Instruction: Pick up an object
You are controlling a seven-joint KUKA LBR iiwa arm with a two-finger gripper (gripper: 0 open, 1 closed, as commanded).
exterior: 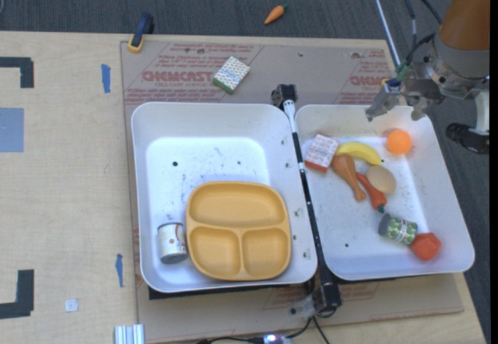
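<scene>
The gripper (398, 105) hangs over the far edge of the right bin (455, 214), its two fingers spread apart with nothing between them. Just beside it, nearer the camera, sits an orange ball (398, 142). The banana (359, 152), drumstick (349, 174), carrot (373, 191), small packet (320, 152), green can (398, 229) and tomato (426, 246) share that bin (clustered toward its middle). The left bin (156, 136) holds a yellow tray (238, 229) and a cup (172, 243).

Arm (467, 15): orange band, grey metal wrist below, black cable looped alongside; dark jaws, detail unclear.
</scene>
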